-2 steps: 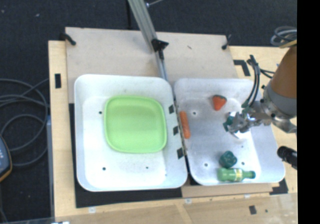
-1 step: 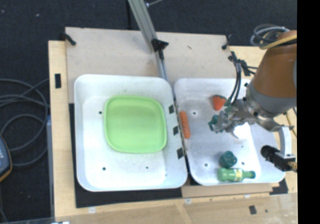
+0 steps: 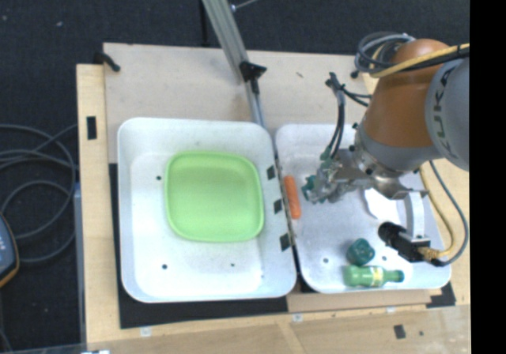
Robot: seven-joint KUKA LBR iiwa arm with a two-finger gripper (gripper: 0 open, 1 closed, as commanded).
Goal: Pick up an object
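In the right bin an orange carrot-like piece lies along the left wall. A dark green round object and a green-and-yellow bottle lie near the front edge. My gripper hangs over the middle-left of this bin, just right of the orange piece. Its tips are too small and cluttered to read.
The left bin holds a light green square plate. A grey metal pole slants up from the gap between the bins. A black fitting with cables sits at the right bin's right side.
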